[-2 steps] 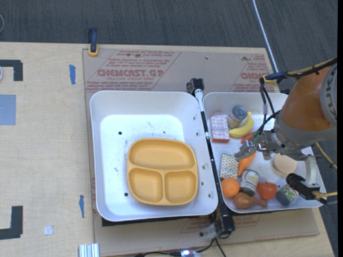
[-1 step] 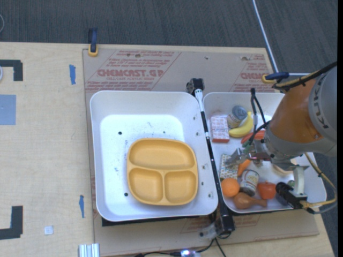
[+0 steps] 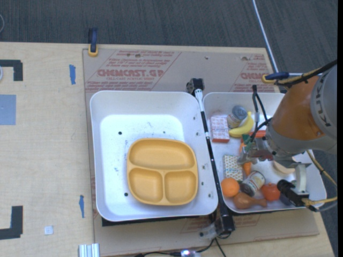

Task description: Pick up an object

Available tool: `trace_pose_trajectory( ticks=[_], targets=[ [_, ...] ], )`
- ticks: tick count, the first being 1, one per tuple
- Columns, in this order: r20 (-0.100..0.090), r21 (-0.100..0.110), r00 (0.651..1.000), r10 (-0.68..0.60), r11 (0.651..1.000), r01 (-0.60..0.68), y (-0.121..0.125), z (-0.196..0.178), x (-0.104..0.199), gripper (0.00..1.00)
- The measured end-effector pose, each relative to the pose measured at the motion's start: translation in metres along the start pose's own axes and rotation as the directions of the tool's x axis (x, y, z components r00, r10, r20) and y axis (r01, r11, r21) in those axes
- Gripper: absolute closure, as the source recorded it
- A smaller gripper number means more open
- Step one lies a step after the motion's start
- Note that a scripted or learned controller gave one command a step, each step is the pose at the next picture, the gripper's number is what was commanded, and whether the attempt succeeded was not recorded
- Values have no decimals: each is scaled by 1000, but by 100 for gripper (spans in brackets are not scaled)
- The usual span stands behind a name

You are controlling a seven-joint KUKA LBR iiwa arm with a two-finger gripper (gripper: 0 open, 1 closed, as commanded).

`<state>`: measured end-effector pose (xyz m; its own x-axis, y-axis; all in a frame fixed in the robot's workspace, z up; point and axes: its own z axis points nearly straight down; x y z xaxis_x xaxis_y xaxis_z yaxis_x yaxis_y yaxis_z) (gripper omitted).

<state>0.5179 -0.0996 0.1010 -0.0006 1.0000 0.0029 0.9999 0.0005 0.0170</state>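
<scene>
1. Two shallow white bins lie side by side; the gripper [image 3: 251, 155] hangs over the right bin [image 3: 321, 189], low among its contents, at the end of the grey arm with its orange band [image 3: 293, 115]. The wrist hides the fingertips, so whether the hand is released or clenched cannot be told, and nothing can be seen held in it.
2. Nearest the gripper: a small orange piece [image 3: 246, 167] just below it, touching or nearly so, and a checked packet [image 3: 231, 167] just to its left.
3. A little farther below: a small jar [image 3: 253, 183] on its side, an orange fruit [image 3: 230, 187] to the lower left, a red tomato-like piece [image 3: 271, 191] and a brown pear-like piece [image 3: 245, 200] against the front rim.
4. Above the gripper: a yellow banana [image 3: 243, 128], a small round tin [image 3: 239, 113] beyond it, and a red-and-white carton [image 3: 219, 128] to the upper left.
5. Farthest, well apart to the left: the left bin [image 3: 102, 143] holding a yellow divided tray [image 3: 162, 171].
6. Step in hand, as judged: the descent onto a chosen object, probably the small orange piece or the jar; no grasp is confirmed.
7. Next move, as judged: settle the fingers round one item alone, close, then lift straight up. The crowding is the hazard: neighbours may be nudged or pinched together.
</scene>
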Motion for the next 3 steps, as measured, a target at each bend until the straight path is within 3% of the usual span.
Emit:
trace_pose_trajectory(
  ticks=[1,2,3],
  targets=[
    [3,16,1000,0,1000,0,-25,-84,61,100],
    [4,12,1000,-1,1000,1,-23,-94,61,100],
    [3,12,1000,-1,1000,1,-23,-94,61,0]
  ],
)
